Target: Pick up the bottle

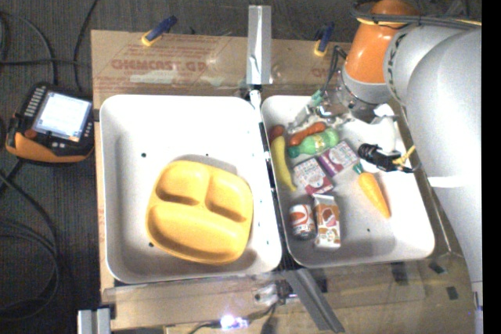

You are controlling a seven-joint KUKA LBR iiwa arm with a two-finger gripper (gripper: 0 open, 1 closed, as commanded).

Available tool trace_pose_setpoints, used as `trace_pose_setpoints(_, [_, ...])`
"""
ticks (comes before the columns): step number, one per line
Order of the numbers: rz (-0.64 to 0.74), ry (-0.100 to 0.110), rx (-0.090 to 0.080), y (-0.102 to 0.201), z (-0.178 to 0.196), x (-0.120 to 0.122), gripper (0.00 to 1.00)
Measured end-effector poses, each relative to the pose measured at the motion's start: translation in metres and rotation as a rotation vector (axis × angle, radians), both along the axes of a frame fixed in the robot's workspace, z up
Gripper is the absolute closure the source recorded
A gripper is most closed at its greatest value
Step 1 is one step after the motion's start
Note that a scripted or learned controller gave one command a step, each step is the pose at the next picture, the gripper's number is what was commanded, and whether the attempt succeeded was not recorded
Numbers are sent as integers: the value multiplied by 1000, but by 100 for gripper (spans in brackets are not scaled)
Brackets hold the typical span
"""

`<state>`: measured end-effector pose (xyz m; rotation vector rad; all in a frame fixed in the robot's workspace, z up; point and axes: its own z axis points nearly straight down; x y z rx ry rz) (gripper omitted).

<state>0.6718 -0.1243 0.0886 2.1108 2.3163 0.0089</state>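
Note:
A small green bottle point(318, 142) lies on its side in the upper part of the right bin point(407, 242), its neck pointing left. My gripper point(318, 109) hangs at the bin's far edge, just above and behind the bottle. It sits close over a reddish sausage-shaped toy point(306, 131) that lies against the bottle's far side. I see nothing held in the gripper.
Around the bottle lie a yellow banana point(280, 163), two pink-and-white cartons point(325, 167), a carrot point(375, 194), a soda can point(301, 220) and a red carton point(327, 220). The left bin point(125, 129) holds a yellow divided plate point(203, 209).

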Motion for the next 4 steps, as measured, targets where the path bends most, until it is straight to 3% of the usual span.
trace_pose_setpoints(1, [193, -2, -6, 20, 1, -48, 0])
trace_pose_setpoints(2, [171, -1, -4, -7, 1, -108, 0])
trace_pose_setpoints(3, [170, -1, -3, -6, 9, -107, 100])
trace_pose_setpoints(4, [364, -9, -7, -41, 4, -168, 100])
